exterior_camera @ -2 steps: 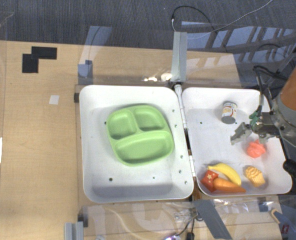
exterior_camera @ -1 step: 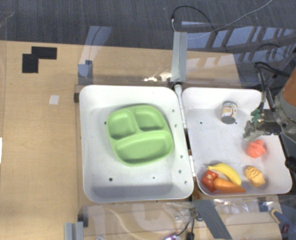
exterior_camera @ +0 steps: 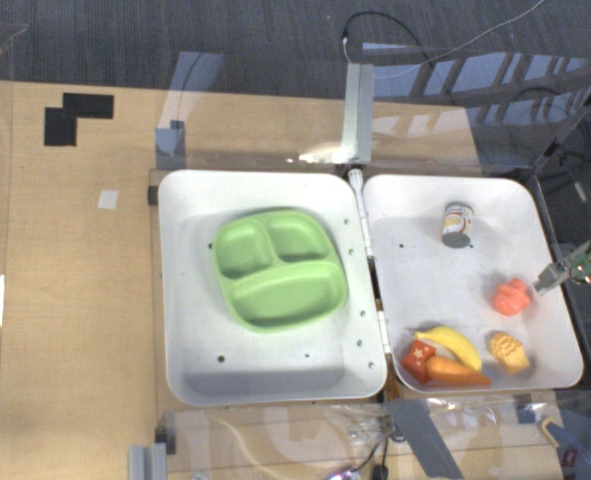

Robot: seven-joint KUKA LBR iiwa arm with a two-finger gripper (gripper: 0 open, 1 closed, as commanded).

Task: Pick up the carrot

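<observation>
The carrot lay at the near edge of the right bin, touching a banana and a red block, with a yellow toy close by. The gripper hung at the bin's right rim, just beside a pink toy; whether it was open or closed could not be told. A can stood farther back. A green tray sat in the left bin.

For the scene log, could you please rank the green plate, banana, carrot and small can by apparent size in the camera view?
Largest to smallest:
1. green plate, far the largest
2. banana and carrot: look about alike, and they overlap with the carrot partly hidden, so I won't rank them
3. small can
</observation>
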